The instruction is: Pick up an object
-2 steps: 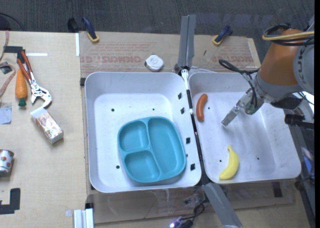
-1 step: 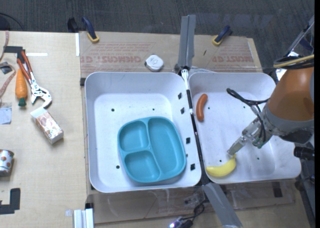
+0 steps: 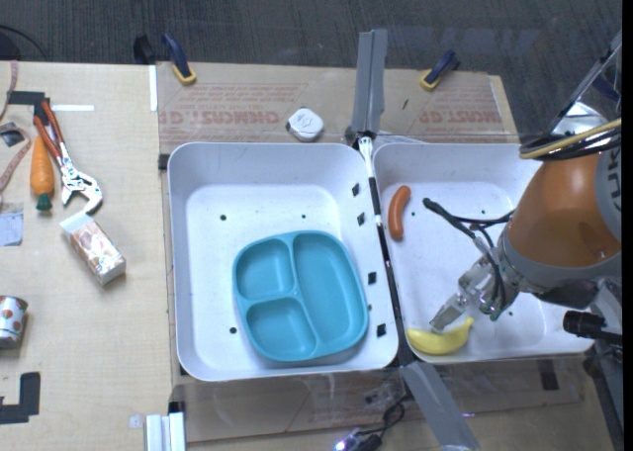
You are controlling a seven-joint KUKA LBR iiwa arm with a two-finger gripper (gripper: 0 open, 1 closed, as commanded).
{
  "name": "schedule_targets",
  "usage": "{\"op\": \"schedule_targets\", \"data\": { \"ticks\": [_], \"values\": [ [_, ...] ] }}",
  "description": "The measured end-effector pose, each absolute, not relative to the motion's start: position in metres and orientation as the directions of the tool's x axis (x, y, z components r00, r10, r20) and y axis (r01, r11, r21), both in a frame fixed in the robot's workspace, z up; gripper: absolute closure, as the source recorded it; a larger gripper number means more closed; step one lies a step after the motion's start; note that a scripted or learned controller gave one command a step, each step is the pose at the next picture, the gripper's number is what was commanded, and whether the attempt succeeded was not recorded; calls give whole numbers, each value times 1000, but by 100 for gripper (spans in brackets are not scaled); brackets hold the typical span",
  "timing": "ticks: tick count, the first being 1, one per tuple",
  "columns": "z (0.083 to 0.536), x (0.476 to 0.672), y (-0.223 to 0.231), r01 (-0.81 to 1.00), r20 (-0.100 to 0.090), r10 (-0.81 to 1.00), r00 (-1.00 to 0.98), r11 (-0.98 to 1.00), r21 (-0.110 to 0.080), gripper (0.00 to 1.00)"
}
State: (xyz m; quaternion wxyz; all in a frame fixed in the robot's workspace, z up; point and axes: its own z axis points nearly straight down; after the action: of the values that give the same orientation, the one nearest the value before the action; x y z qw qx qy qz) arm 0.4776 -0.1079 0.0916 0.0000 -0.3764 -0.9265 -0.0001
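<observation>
A yellow banana [image 3: 438,340] lies at the front edge of the right bin [image 3: 514,182], near its left wall. My gripper [image 3: 453,318] reaches down from the right and its tip sits right at the banana's upper right end, touching or just above it. An orange-red sausage [image 3: 398,212] lies further back along the same bin's left wall, well apart from the gripper. The orange band of the arm [image 3: 569,222] covers the right part of that bin.
The left bin [image 3: 198,241] holds a blue divided plate [image 3: 297,293]. On the bench to the left lie a carrot [image 3: 41,172], a wrench [image 3: 74,182], a small box [image 3: 94,249] and a tin [image 3: 8,320]. A black cable [image 3: 465,224] runs across the right bin.
</observation>
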Motion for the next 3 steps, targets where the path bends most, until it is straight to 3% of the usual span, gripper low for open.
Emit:
{"op": "schedule_targets", "data": {
  "ticks": [1, 2, 3],
  "values": [
    [107, 572, -210, 761, -4, 761, -649, 649, 1, 0],
    [91, 495, -163, 816, 1, 816, -578, 578, -1, 0],
    [92, 478, -110, 815, 0, 815, -579, 579, 0, 0]
  ]
}}
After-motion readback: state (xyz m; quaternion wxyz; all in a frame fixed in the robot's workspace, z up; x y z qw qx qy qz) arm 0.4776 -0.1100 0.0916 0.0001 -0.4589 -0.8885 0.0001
